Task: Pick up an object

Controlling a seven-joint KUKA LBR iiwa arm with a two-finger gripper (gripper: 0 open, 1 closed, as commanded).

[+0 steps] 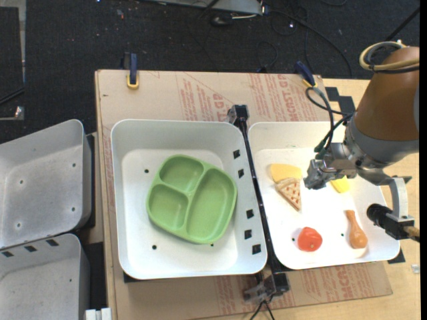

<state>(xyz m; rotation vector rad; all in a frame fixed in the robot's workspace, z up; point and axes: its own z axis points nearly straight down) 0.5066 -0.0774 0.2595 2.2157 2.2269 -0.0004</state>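
Here the pizza slice (290, 193) points down-right beside the gripper (316, 181), jaw state unclear.

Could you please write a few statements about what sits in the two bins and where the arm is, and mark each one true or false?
1. The green divided plate lies in the left bin. True.
2. The tomato sits on the green divided plate. False: it lies in the right bin, near the front.
3. The gripper is over the right bin. True.
4. The pizza slice lies outside both bins. False: it lies in the right bin, just in front of the cheese wedge.
5. The drumstick lies in the right bin. True.
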